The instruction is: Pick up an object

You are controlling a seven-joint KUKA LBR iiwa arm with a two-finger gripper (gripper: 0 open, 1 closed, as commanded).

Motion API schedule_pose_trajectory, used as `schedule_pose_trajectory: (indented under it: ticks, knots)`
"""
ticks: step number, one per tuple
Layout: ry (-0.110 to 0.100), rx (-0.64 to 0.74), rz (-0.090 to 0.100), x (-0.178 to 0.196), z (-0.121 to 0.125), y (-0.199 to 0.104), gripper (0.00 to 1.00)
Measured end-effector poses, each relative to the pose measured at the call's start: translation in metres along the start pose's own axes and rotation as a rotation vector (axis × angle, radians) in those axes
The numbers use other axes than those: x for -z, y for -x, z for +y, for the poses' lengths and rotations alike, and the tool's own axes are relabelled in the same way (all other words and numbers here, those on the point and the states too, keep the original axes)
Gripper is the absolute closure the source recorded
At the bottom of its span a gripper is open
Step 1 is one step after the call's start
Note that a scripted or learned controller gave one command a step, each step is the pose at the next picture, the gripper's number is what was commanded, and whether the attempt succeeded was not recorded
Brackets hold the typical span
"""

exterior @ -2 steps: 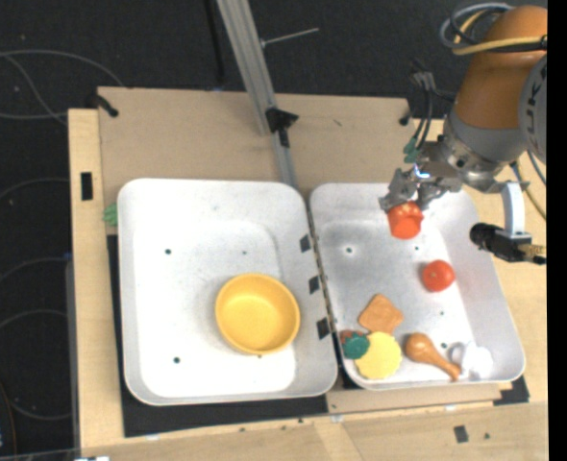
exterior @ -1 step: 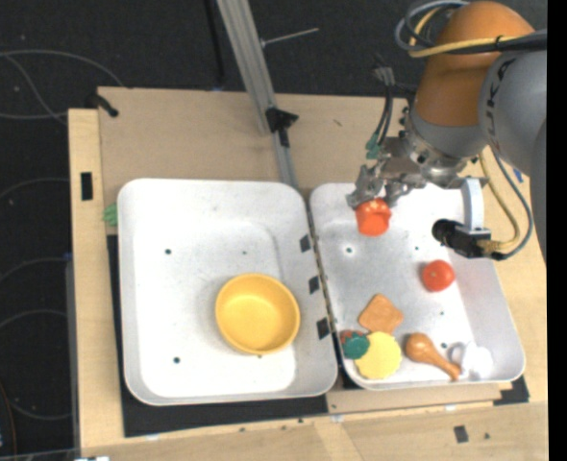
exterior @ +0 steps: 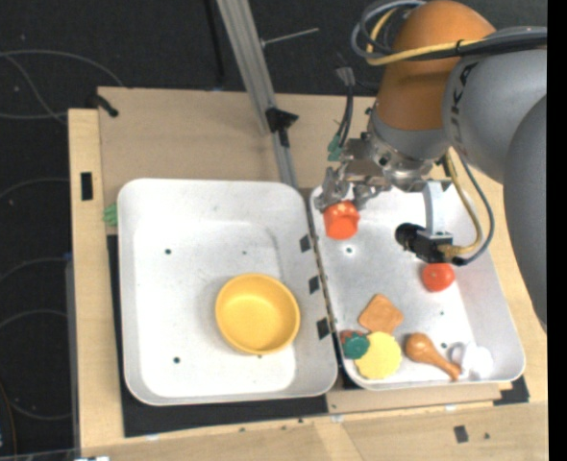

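My gripper (exterior: 342,200) hangs over the far left corner of the right bin (exterior: 490,286), reaching down from the grey arm with the orange band. A small orange-red object (exterior: 341,222) sits right at its fingertips, its top tucked between the two fingers, which are shut on it. I cannot tell whether the object rests on the bin floor or is raised off it. Other loose objects in this bin are a red ball (exterior: 438,277), an orange wedge (exterior: 381,312), a yellow disc (exterior: 379,356) and a brown drumstick shape (exterior: 431,351).
The left bin (exterior: 168,257) holds a yellow bowl (exterior: 257,313). A green piece (exterior: 356,344) and a small white item (exterior: 476,359) lie along the right bin's near edge. A metal pole (exterior: 255,75) slants up behind the bins, just left of the gripper. A black fitting (exterior: 418,241) with cables hangs from the arm.
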State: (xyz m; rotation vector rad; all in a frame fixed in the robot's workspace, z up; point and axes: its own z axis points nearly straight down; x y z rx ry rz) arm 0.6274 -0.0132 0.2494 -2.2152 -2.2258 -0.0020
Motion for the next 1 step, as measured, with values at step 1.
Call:
schedule_pose_trajectory:
  ticks: [1]
  knots:
    - [0.001, 0.004, 0.0, 0.0026, -0.0034, -0.0617, 1.0]
